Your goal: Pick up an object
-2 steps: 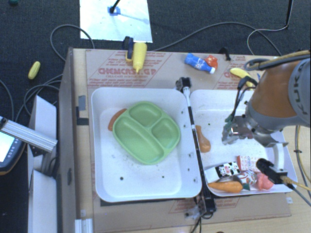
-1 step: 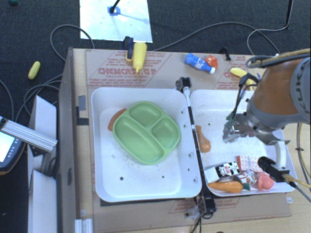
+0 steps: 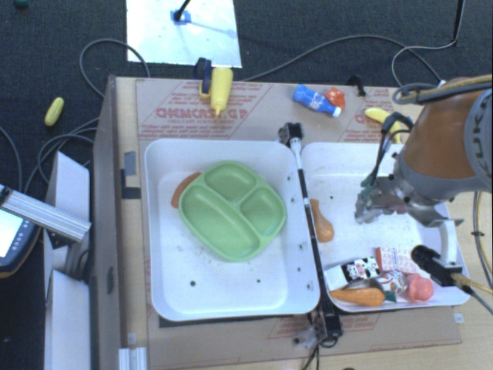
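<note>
The jaws' state you cannot tell, since the gripper (image 3: 375,204) hangs over bare floor of the right bin (image 3: 339,168), apart from the orange piece (image 3: 320,220) beside the divider.

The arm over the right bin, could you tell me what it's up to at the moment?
The arm is reaching in over the right bin, its gripper hanging above bare floor with nothing visibly held. Small items, among them a carrot, lie along that bin's near edge. The left bin holds a green tray.
</note>
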{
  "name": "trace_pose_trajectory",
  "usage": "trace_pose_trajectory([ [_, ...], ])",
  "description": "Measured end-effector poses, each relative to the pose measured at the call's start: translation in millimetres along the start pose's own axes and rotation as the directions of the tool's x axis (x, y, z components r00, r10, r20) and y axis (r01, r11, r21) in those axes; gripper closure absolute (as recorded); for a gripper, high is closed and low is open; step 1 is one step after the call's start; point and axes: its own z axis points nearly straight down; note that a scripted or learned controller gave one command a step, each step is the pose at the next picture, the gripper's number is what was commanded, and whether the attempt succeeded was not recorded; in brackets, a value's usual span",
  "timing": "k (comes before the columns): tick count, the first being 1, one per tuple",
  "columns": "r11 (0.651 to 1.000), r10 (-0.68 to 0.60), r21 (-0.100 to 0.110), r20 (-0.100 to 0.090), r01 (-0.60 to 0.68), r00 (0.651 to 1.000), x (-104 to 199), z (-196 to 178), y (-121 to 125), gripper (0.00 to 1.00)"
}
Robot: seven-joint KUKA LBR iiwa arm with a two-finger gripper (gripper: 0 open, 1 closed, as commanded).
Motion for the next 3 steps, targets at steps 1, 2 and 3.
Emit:
trace_pose_trajectory([
  [1,1.0,0.001,0.006,-0.001,-0.001,1.0,63.5,21.5,4.1,1.0],
  [2,1.0,0.004,0.003,0.001,-0.004,1.0,35.1,0.3,49.1,1.0],
  [3,1.0,0.0,0.002,0.001,0.0,1.0,35.6,-10.3,49.8,1.0],
])
